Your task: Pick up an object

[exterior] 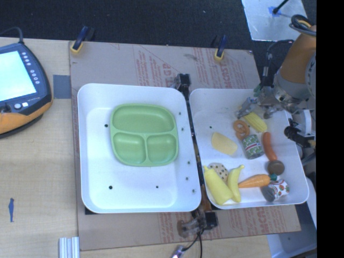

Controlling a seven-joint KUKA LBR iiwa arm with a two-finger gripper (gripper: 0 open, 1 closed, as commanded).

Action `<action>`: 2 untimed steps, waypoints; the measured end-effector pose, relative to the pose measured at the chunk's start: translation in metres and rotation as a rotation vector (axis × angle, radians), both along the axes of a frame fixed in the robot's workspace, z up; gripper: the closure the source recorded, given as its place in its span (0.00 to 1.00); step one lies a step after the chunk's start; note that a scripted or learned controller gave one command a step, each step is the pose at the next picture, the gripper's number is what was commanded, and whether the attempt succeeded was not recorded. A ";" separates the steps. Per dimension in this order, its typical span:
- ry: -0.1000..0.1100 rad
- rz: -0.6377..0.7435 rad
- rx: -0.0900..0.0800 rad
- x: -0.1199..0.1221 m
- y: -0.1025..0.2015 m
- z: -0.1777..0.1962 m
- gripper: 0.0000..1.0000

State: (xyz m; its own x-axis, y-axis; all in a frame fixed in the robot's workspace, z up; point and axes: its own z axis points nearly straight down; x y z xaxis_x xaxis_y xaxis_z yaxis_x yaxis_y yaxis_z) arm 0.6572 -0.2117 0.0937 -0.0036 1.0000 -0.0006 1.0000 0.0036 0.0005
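I have the arm [298, 63] reaching in over the far right corner of the right bin [215, 98], and I take that bin as my reference for everything else. The gripper [257, 105] hangs low over the bin's far end, near its back wall. Its metal fingers look splayed apart, with no object between them as far as I can see, though the detail is small from up here.

Just in front of the gripper, inside the bin, lies a piece of corn [256, 123], and touching it on the left side is a small orange pretzel [241, 127]. A pale yellow cheese wedge [224, 143] sits near the bin's middle. A small green can [251, 146] lies beside it, and an orange sausage [269, 146] lies along the bin's right side. Below that is a small brown ball [276, 167].

At the bin's near end I see a carrot [254, 181], a banana [235, 179], a larger yellow piece [217, 186] against the left wall, a spotted item [218, 169] behind it, and a small patterned cup [276, 190] in the near right corner.

To the left of this bin, touching it side by side, is the left bin [91, 144], with a green divided plate [144, 134] lying flat in it. Well beyond that, at the bench's left edge, rests a control tablet [19, 87].
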 end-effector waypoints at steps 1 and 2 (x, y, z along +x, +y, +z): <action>0.005 0.002 0.001 -0.033 0.048 -0.002 0.00; 0.007 0.004 0.000 -0.033 0.046 0.009 1.00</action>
